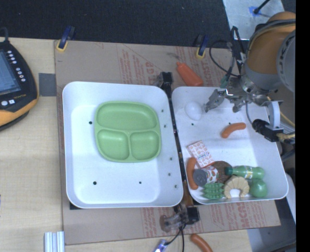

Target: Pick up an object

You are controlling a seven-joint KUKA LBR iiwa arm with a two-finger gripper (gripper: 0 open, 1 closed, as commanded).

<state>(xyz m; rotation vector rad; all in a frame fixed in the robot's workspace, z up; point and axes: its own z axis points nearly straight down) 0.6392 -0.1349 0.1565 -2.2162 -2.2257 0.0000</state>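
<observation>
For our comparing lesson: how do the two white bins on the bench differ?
The left bin holds one green divided plate; the right bin holds many small toy foods, piled at its near edge. The robot's hand hangs over the right bin, not the left. Both are shallow and white.

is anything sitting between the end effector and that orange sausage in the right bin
Nothing visible does. The end effector hangs over the upper part of the right bin, and the orange sausage lies just below it on bare white floor. The white egg sits off to the left, clear of that path.
</observation>
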